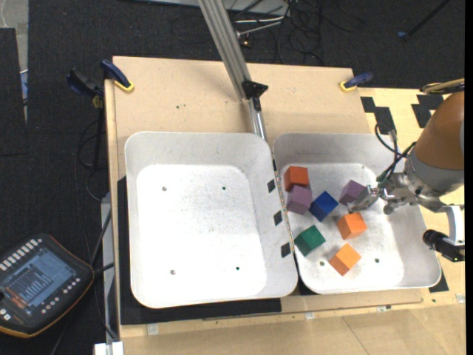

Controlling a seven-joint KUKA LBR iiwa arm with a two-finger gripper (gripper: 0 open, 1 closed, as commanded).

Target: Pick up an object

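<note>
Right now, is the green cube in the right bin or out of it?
In. The green cube sits on the right bin floor near its left wall, beside the other cubes.

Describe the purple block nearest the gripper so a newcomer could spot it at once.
Look in the right-hand bin, toward its far right part. The gripper sits beside a purple block. The other purple block lies farther left, under the red-orange block.

A pale wooden bench (222, 95) stands on dark floor (52, 35) strewn with cables (310, 28), clamps (114, 76) at its far corners, a metal pole (225, 35) slanting above, and what may be a handheld controller (37, 283) near left.
</note>
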